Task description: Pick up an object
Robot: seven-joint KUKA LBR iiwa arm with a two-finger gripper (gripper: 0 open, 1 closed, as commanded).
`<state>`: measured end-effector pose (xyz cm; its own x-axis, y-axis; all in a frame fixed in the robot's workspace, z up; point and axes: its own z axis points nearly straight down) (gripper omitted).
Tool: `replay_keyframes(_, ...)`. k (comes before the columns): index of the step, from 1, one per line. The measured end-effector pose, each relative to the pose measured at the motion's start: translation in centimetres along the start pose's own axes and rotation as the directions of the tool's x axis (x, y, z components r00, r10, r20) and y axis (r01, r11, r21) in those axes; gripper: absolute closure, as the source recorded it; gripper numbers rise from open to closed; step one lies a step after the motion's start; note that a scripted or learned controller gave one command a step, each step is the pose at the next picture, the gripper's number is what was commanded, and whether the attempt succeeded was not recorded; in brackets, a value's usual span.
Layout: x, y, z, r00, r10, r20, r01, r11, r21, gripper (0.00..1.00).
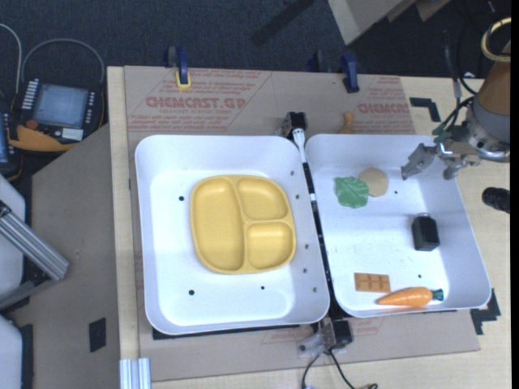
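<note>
The gripper (430,162) hovers with its 2 fingers spread and nothing between them at the right bin's (478,250) far right corner. The nearest object, a tan disc (374,181), lies just left of it, touching a green leaf (351,192).

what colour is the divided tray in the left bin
Yellow; the divided tray shows clearly in the camera view.

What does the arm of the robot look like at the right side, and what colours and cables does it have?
The arm is grey and rounded, with an orange band above the wrist. The tool is grey metal with two slim fingers. Thin dark cables run beside the wrist, and a small green detail sits near the tool's base.
</note>
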<state>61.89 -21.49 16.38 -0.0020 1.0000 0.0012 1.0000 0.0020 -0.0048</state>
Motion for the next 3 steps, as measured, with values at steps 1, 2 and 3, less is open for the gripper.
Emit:
replay_keyframes(1,-0.1,1.0,5.3,1.000,0.000,0.001,0.000,1.000,-0.002,0.00)
replay_keyframes(2,0.0,1.2,7.7,1.000,-0.001,-0.001,0.001,1.000,-0.006,0.00)
replay_keyframes(3,0.0,1.3,6.5,1.000,-0.002,0.003,0.002,1.000,-0.011,1.00)
